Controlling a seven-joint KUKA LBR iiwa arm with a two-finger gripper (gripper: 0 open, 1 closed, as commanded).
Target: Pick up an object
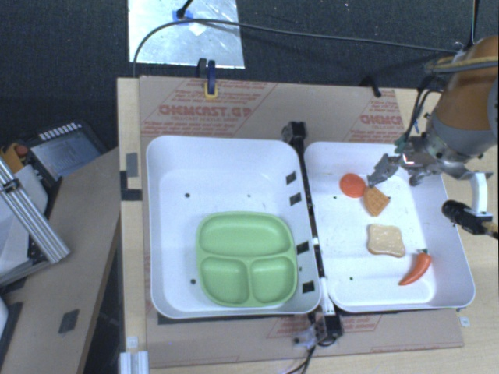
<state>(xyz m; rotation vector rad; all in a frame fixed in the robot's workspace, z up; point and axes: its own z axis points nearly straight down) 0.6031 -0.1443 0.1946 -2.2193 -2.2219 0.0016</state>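
Item 1: worktop (234, 104), covered by printed brown cardboard, on which two shallow white bins are set side by side.

Item 2: left bin (179, 162). One pale green divided plate (245, 257) with three compartments is held in it, lying flat near the bin's front edge.

Item 3: right bin (444, 287). Four objects are held in it:
- a red-orange round piece (352, 185), placed toward the bin's rear left part;
- a tan waffle-patterned piece (376, 201), just beside the round piece, on its front right side;
- a slice of bread (386, 241), lying flat near the bin's middle, apart from the waffle piece;
- an orange-red pepper with a green stem (415, 268), lying toward the front right corner, close to the bread.

Item 4: arm (468, 100), grey with an orange band, seen over the right bin's rear right part.

Item 5: gripper (380, 174), located above the rear of the right bin, its tip just beside the round piece and the waffle piece. Nothing is seen grasped between its fingers; whether they are spread or closed cannot be told.
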